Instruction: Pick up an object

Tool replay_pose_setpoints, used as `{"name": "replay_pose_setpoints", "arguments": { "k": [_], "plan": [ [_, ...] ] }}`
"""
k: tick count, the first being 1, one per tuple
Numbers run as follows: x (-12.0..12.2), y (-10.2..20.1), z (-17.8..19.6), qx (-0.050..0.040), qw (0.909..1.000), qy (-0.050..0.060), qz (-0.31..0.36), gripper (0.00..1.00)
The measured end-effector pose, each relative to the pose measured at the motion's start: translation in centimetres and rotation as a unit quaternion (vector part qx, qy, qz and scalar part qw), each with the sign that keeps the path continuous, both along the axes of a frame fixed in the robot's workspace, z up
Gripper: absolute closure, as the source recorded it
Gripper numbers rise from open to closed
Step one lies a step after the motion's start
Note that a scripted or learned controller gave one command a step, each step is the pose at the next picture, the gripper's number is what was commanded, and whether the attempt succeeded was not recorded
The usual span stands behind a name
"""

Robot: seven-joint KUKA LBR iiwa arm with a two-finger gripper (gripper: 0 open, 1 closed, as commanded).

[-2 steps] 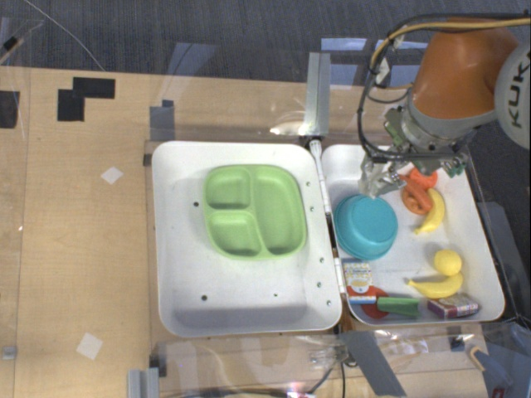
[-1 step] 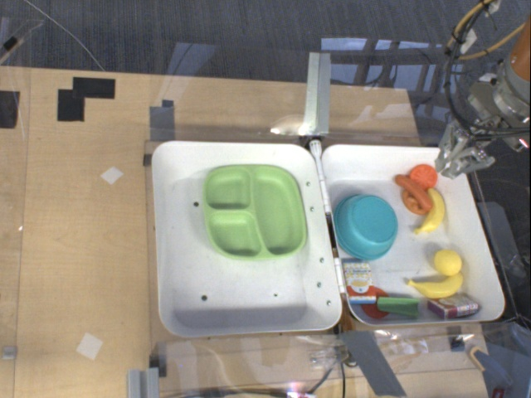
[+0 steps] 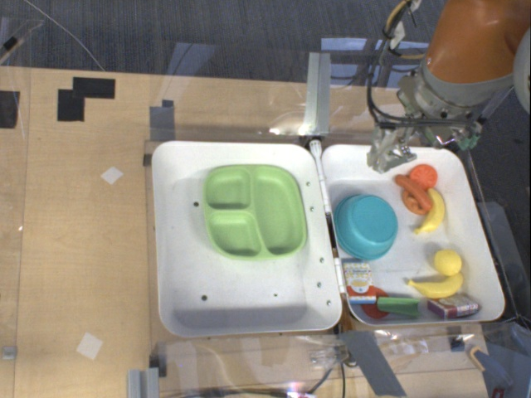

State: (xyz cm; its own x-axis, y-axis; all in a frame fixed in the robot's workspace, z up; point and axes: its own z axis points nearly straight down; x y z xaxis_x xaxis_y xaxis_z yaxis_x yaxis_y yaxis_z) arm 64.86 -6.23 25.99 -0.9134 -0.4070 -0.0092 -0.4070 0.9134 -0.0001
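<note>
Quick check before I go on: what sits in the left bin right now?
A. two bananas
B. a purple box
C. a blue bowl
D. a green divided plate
D: the green divided plate lies alone in the left bin, while the blue bowl and the fruit are over in the right bin.

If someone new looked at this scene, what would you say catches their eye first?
Probably the green divided plate, alone in the left bin. Next, the right bin, crowded with a blue bowl, two bananas, a lemon and an orange-red toy. The arm's orange band stands out at top right, with the gripper over that bin's far edge.
</note>
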Motion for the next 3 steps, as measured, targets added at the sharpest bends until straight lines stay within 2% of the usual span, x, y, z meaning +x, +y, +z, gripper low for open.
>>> {"name": "replay_pose_setpoints", "arguments": {
  "k": [1, 2, 3],
  "plan": [
    [-0.1, -11.9, 7.9, -0.0051, 1.0, -0.005, 0.006, 1.0],
    [-1.6, -5.9, -4.7, -0.0004, 0.9956, 0.003, 0.093, 1.0],
    [-1.1, -4.0, -12.3, -0.0026, 0.9996, -0.005, 0.029, 1.0]
  ]
}}
